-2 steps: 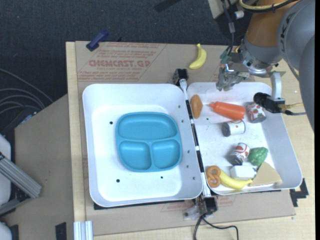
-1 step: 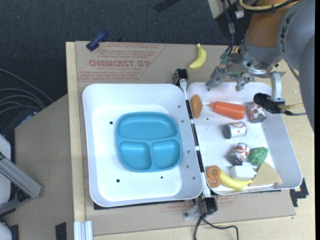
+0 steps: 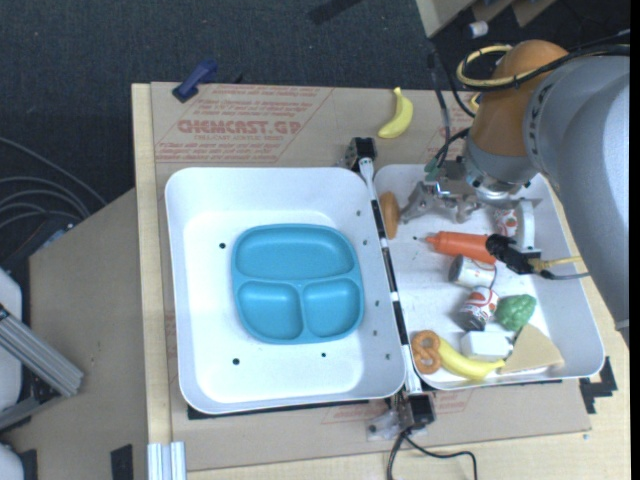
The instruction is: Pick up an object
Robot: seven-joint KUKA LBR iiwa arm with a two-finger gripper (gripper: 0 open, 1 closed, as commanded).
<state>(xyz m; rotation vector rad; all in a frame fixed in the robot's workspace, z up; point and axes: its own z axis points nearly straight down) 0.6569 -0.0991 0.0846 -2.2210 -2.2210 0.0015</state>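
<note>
The right bin [image 3: 575, 313] holds several toys. An orange carrot [image 3: 462, 243] lies near its middle, with a small brown piece [image 3: 389, 215] at the left wall. Further forward are a small can [image 3: 480, 306], a green broccoli [image 3: 516, 311], a white block [image 3: 487, 344], a tan wedge [image 3: 538, 348], a yellow banana [image 3: 466, 365] and an orange pretzel [image 3: 426, 347]. My gripper [image 3: 440, 200] hangs low over the back of this bin, just behind the carrot and right of the brown piece. Nothing shows in its grasp.
The left bin [image 3: 190, 298] carries a blue divided plate [image 3: 296, 280]. A second yellow banana [image 3: 397, 116] lies on the board behind the bins, and a blue object [image 3: 193, 81] sits at the board's back left corner. The arm's bulk covers the right bin's back right.
</note>
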